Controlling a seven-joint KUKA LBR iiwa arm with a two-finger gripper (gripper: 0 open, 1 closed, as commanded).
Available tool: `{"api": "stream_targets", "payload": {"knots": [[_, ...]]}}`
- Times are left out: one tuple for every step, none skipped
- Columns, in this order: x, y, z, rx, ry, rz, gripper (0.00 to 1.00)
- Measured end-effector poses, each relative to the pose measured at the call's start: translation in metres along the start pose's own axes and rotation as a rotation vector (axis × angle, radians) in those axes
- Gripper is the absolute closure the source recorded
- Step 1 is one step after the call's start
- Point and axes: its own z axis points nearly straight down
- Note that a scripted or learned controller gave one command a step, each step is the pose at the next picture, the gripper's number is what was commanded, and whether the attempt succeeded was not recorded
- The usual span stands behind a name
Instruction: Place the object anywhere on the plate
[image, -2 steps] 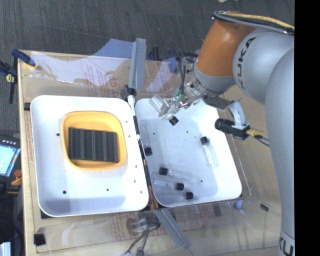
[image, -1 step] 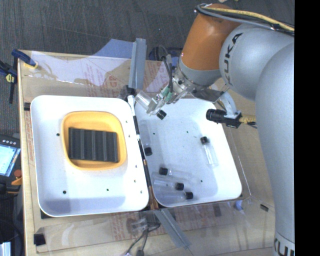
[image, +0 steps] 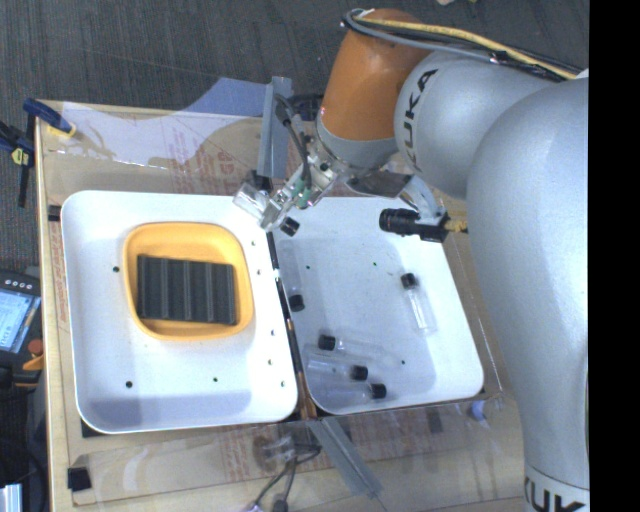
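Note:
A yellow plate (image: 187, 243) with a dark ridged centre lies in the left bin (image: 95, 380). My gripper (image: 274, 208) hangs above the wall between the two bins, near their far end, just past the plate's far right corner. It is shut on a clear vial (image: 262, 205) with a black cap that lies crosswise between the fingers, cap end pointing toward the right bin. The vial is in the air and touches neither bin.
The right bin (image: 455, 340) holds several clear vials with black caps: one (image: 417, 303) near its right wall, others (image: 345, 346) toward the front. A black fitting (image: 408, 223) sticks out of the arm over that bin's far edge.

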Motion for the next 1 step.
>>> {"api": "stream_targets", "payload": {"knots": [[0.0182, -0.0187, 0.0208, 0.002, 0.002, -0.327, 1.0]]}}
